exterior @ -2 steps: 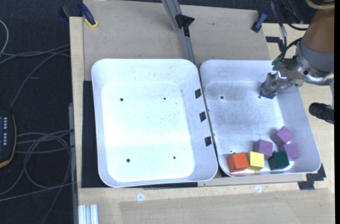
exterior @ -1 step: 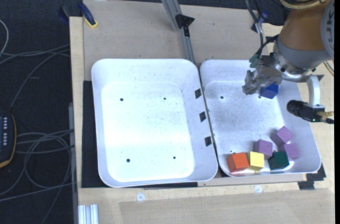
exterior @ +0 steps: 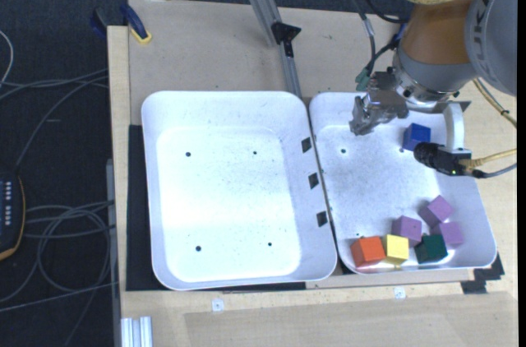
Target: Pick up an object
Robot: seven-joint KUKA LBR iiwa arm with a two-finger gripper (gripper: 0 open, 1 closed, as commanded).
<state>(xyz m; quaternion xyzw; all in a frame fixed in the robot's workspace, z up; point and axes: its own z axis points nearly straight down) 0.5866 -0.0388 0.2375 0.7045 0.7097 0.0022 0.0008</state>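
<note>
My gripper [exterior: 362, 123] hangs over the far left part of the right bin [exterior: 362, 181], above bare floor. A blue block [exterior: 417, 136] lies a little to its right, near the bin's far edge. Along the near edge sit an orange block [exterior: 369, 250], a yellow block [exterior: 397, 247], a dark green block [exterior: 430, 248] and three purple blocks [exterior: 407, 227], [exterior: 438, 210], [exterior: 451, 233]. Nothing shows between the fingers.
The left bin [exterior: 164, 173] stands beside the right one, joined by small black clips [exterior: 312, 180]. A slanted metal pole [exterior: 263, 0] rises behind the bins. Cables [exterior: 485, 164] trail from the arm on the right. A blue and yellow clamp [exterior: 136, 23] sits at the bench's far left corner.
</note>
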